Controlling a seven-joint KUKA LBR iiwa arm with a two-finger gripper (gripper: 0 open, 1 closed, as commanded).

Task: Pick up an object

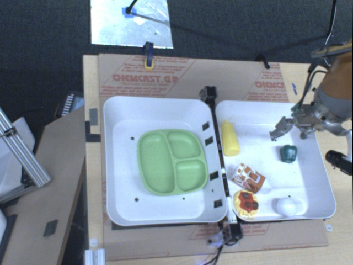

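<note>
Cardboard-covered worktop (165, 73) with two white bins, arm reaching in from right over right bin (322, 181), end effector (282, 127) fingers apart, clamped on nothing, just above green object (288, 153).

green divided plate (168, 162), yellow bottle (230, 138), white bins (160, 106).

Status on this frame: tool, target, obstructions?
Tool over right bin, nothing between fingers. Nearest: green object, just below it, untouched. Nothing in the way.
</note>
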